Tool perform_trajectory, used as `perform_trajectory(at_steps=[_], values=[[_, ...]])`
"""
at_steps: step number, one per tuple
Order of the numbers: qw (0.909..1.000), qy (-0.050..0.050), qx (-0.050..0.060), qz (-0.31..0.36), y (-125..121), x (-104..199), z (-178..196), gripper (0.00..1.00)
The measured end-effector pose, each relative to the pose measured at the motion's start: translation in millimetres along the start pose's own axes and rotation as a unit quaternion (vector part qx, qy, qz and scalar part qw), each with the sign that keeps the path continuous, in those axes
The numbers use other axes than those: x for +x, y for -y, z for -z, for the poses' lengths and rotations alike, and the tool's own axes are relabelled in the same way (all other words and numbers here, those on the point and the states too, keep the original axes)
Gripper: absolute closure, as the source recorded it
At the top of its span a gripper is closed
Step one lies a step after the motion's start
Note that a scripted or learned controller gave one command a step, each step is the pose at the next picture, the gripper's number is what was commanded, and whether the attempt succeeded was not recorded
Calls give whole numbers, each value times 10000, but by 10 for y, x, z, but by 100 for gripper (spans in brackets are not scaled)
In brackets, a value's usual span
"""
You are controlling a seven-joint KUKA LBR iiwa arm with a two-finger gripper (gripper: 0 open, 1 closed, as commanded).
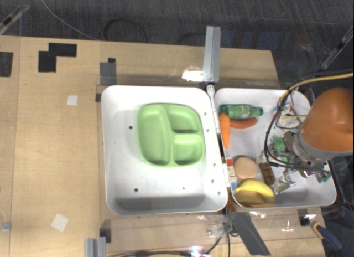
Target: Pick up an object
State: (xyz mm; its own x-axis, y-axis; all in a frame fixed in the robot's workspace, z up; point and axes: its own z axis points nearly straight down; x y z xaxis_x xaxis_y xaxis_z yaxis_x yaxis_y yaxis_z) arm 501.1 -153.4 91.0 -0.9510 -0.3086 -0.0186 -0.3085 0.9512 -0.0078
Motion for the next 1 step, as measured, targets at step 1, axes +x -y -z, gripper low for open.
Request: perform_trajectory(at_steps=[1], values=[[9961,6,3,885,173,48,-2,0]])
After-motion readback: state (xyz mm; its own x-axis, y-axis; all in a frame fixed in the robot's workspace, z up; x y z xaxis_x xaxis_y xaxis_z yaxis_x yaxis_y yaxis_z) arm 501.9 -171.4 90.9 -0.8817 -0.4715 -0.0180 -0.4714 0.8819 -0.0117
